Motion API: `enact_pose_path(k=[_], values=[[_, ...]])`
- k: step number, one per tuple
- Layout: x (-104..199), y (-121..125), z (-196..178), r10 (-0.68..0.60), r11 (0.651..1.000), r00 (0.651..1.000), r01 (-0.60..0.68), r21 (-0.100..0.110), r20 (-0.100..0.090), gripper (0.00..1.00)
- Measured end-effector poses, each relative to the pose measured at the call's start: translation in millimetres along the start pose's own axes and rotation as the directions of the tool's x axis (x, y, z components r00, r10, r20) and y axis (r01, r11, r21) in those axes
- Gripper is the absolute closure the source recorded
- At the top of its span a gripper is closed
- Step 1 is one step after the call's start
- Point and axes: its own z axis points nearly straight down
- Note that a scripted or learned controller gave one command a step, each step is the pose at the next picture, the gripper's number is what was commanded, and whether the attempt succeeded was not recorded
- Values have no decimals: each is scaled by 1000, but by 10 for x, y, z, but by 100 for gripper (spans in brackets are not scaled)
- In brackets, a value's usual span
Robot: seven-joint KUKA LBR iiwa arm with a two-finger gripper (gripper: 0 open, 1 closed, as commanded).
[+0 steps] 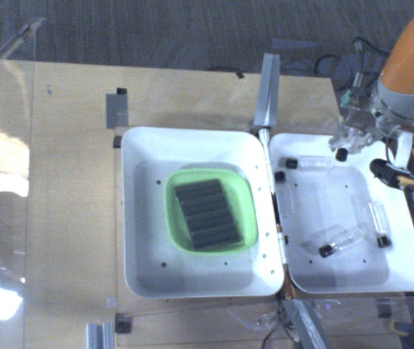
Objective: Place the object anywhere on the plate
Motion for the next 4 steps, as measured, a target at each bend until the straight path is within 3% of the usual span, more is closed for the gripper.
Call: enact_pose_path(k=[1,2,3,4], values=[[536,-446,493,-150,989,989,150,4,-3,100],[1153,-1075,141,-150,989,989,150,2,-4,100],[1147,-1074,142,-149,989,989,149,2,-4,0],[343,-1185,-1019,-103,995,995,103,-2,-2,0]])
